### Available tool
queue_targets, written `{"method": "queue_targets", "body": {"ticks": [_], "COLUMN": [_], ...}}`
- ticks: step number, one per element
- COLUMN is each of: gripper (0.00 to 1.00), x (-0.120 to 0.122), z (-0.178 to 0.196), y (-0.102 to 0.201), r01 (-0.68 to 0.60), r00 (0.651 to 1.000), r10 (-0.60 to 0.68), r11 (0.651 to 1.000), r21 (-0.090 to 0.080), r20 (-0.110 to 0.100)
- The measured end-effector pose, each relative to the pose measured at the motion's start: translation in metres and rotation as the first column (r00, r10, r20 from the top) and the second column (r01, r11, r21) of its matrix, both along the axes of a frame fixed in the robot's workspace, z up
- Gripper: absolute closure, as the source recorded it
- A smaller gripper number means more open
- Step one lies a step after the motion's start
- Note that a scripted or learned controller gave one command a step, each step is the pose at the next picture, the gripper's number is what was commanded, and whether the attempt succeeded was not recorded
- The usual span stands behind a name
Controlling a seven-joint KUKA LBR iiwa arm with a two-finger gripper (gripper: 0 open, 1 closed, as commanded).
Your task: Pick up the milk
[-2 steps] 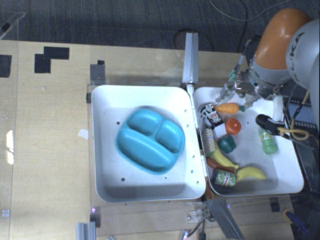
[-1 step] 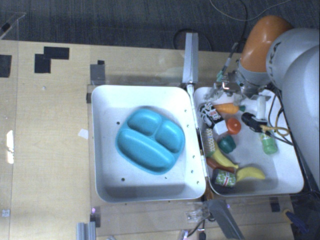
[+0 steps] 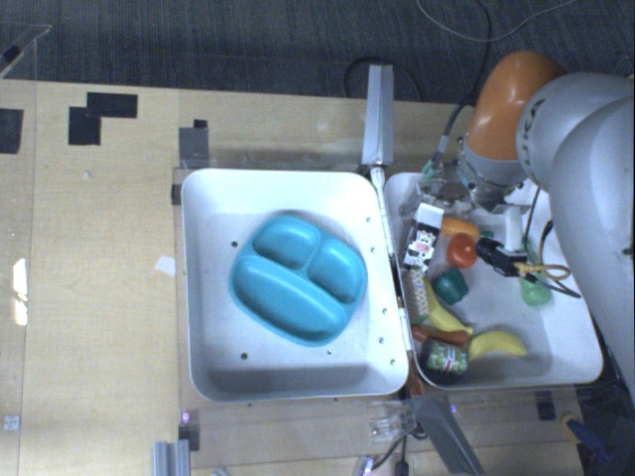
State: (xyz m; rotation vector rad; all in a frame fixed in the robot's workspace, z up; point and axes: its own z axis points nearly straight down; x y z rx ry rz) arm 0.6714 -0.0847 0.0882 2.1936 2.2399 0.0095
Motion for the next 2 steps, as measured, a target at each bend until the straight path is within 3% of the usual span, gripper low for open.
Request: {"method": "queue_targets", "body": {"ticks": [1, 2], "gripper": [1.00, 1.00], "x": [0.003, -0.001], "z": [0.013, 0.138], "y": [0.002, 0.095], "r01": [-0.003, 0.123], "r00": [1.000, 0.992], "r10": [0.003, -0.123], "r11": [1.000, 0.992], "r21": [0.000, 0.003], "r20": [0.008, -0.001]}}
